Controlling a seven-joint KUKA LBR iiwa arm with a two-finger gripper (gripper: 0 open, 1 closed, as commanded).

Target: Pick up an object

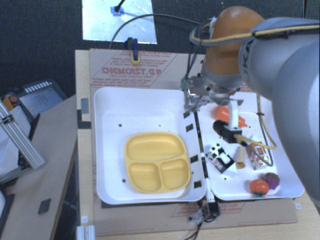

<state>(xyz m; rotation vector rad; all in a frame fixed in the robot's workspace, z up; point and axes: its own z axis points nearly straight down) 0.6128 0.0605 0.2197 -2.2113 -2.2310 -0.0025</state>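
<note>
Your pincer [192, 100] hangs over the bins' divider, its opening impossible to judge; the orange object [223, 114] lies just beside it.

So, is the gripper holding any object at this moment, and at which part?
It cannot be told. The gripper hangs over the dividing wall between the bins, and no object shows in it; the orange toy lies apart in the right bin.

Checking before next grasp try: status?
Hand above the divider between bins, holding nothing visible. Small objects lie in right bin. Yellow tray in left bin.
</note>
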